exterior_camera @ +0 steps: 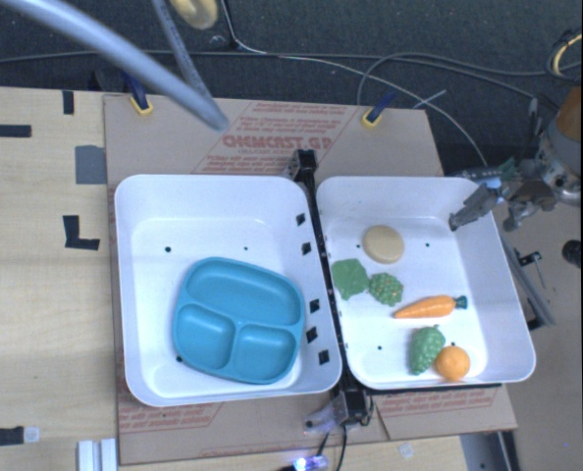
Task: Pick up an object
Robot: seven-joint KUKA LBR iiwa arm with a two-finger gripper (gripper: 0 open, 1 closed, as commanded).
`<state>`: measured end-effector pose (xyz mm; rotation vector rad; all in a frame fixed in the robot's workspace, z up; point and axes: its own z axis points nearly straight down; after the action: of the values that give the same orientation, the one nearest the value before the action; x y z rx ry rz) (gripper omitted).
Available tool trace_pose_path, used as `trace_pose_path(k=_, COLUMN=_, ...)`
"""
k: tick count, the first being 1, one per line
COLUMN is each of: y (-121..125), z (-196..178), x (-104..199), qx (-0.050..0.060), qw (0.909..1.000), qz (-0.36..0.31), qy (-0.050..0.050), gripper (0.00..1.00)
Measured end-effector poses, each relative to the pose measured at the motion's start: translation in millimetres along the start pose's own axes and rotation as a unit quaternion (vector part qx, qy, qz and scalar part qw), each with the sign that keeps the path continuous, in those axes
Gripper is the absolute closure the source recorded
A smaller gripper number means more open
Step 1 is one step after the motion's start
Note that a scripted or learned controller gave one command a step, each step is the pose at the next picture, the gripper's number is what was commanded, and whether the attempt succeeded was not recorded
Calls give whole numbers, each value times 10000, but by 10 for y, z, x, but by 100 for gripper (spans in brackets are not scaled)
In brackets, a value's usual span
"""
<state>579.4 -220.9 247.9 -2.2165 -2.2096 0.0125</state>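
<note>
Bins side by side on a cardboard sheet, seen from the one overhead camera. The left bin holds a blue tray with three compartments, lying toward the near right of the floor; nothing lies in its compartments. The right bin holds six items: a beige round piece toward the back, a flat green piece just left of a knobbly green piece, a carrot lying across the middle with its green tip pointing right, a second knobbly green piece near the front, and an orange ball touching it on its right.

Red print on the cardboard behind the bins reads as "CHEMCAST", with smaller lines too blurred to read.

The gripper hangs over the right bin's back right corner, above the rim, well apart from every item. One finger slants down toward the bin; the other is not clearly separable, so whether the fingers are spread or pressed together cannot be told. Nothing is seen between them.

Open floor lies along the right bin's back and right side, between the gripper and the items. Black clips sit along the seam where the bins meet.
</note>
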Motion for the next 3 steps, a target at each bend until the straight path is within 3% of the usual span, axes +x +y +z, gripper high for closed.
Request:
trace_pose_path(k=1, y=25, z=-81, x=9, qx=-65, qw=10000, qz=-21, qy=-16, gripper=0)
trace_pose_path(k=3, y=141, z=913, x=33, qx=-46, qw=10000, qz=-21, qy=-16, gripper=0)
